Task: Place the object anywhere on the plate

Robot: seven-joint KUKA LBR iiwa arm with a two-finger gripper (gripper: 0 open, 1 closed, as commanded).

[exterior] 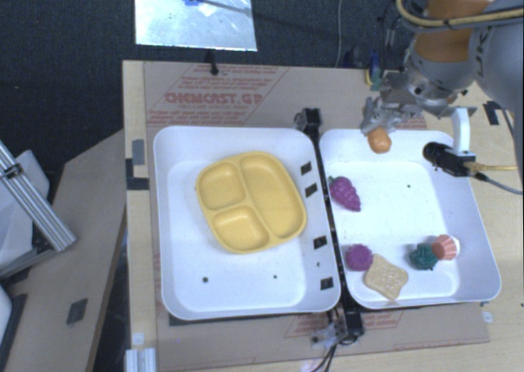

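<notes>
Red "CHEMCAST GP" lettering (214, 99) marked the brown bench sheet behind a yellow three-part plate (250, 201) in the left bin (184, 280), while the gripper (381, 126) pinched a small orange object (380, 142) above the right bin's (475, 272) far edge.

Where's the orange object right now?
In the camera view, the orange object is at the right bin's far edge, just below the claw, above the purple grapes.
</notes>
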